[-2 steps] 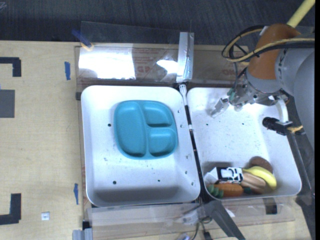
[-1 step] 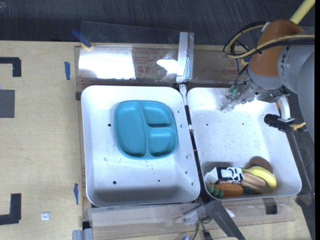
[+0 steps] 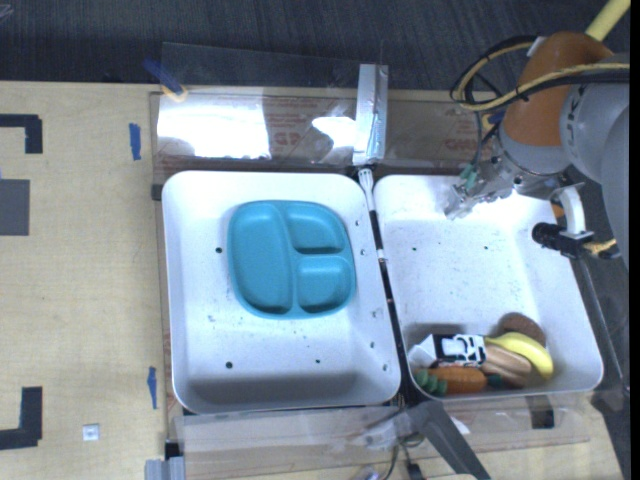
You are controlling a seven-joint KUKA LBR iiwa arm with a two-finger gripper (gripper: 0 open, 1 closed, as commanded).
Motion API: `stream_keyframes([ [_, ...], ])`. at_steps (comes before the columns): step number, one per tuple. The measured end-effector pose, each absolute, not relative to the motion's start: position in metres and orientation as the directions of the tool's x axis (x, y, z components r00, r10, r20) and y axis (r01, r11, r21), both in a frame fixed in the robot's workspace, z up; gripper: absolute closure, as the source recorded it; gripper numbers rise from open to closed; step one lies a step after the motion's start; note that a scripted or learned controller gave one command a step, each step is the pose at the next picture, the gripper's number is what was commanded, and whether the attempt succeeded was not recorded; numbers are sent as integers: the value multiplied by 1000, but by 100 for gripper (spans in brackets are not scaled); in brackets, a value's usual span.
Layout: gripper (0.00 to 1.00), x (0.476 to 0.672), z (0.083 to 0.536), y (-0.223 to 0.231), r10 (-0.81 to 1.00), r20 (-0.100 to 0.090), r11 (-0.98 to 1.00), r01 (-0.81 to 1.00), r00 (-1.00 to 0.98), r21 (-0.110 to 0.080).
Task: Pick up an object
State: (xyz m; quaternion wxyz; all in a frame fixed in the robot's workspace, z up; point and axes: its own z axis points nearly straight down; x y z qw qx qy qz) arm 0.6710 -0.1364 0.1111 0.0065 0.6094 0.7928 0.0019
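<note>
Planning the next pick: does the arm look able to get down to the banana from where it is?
Probably yes. The banana lies on top of the pile in the right bin, uncovered, and the tool hangs over that same bin.

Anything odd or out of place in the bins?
Nothing damaged or spilled. The toys, including a banana and carrot, are heaped in the right bin's near corner. The blue tray lies flat in the left bin.

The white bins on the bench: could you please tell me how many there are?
2. The left bin holds a blue tray; the right bin sits beside it.
</note>
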Motion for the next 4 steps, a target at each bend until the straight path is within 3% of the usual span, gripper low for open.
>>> stream_keyframes([
  [1, 100, 668, 87, -142, 867, -2, 499, 867, -499, 3],
  [2, 100, 669, 189, -81, 992, -1, 123, 992, -123, 9],
  [3, 100, 666, 105, -97, 924, 2, 382, 924, -382, -3],
  [4, 100, 637, 258, -107, 822, -12, 570, 822, -569, 12],
])
